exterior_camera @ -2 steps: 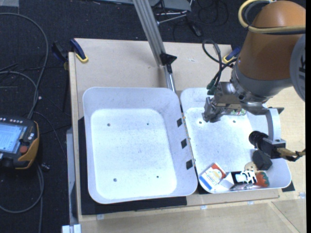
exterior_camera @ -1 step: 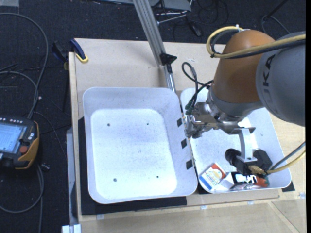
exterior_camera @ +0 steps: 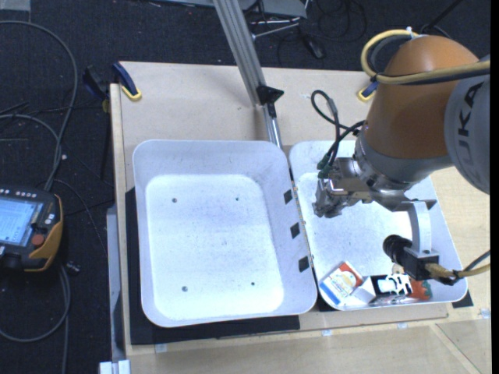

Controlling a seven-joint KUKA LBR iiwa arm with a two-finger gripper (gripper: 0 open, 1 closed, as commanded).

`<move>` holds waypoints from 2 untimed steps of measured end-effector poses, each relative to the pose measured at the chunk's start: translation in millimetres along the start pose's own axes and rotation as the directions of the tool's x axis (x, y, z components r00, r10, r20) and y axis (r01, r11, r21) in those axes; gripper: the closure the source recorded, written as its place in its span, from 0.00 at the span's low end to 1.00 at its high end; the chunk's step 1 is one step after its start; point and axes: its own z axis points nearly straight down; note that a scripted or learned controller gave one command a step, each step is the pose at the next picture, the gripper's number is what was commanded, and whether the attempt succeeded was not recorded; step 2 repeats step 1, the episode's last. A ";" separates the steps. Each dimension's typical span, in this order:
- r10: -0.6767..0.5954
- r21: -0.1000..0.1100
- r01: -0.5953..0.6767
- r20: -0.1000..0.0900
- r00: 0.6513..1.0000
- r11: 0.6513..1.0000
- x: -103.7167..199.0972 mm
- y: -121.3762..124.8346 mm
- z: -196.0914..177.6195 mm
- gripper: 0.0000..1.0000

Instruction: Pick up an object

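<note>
My gripper [exterior_camera: 327, 206] hangs over the upper left part of the right bin [exterior_camera: 360, 244], below the big orange and grey arm. Its tips look dark and blurred from this angle. Several small objects lie in that bin's near corner: a white packet with red and blue print [exterior_camera: 341, 281], a black and white item [exterior_camera: 392, 285] and a red piece [exterior_camera: 421, 290] beside it. The gripper is well apart from them, up and to the left.
The left bin [exterior_camera: 214, 228] lies beside the right one, its raised rim between them. A metal pole [exterior_camera: 243, 41] slants in from the top. A black fitting with a cable [exterior_camera: 405, 253] sits over the right bin's near side.
</note>
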 end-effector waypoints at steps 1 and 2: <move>-0.001 0.003 0.001 0.001 1.000 1.000 -1.5 11.8 6.9 1.00; -0.001 0.003 0.001 0.001 1.000 1.000 -1.5 11.8 6.9 1.00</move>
